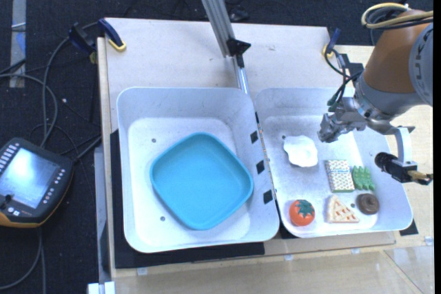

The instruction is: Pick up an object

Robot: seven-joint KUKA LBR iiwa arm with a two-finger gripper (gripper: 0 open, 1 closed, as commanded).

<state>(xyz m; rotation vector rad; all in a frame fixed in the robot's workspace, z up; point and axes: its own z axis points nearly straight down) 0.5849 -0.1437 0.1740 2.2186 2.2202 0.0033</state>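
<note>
Grey arm (396, 72) reaches in from right, wrist angled down-left over right bin (275, 113). Gripper (329, 131) state: cannot tell. White object (301, 151) lies just below-left of it, apart.

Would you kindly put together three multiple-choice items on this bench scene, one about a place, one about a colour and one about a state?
1. Where does the blue tray lie?
A. In the left bin
B. In the right bin
C. On the floor

2. What colour is the round tomato-like toy?
A. Purple
B. Red
C. Black

3. How does the gripper stand to the white lump?
A. It pins the lump to the blue tray
B. It has carried the lump over the left bin
C. It hangs above and to the right, apart from it

Key: 1 A, the tray fills the left bin. 2 B, it is red with a green top. 3 C, bare floor of the right bin shows between them.
</note>
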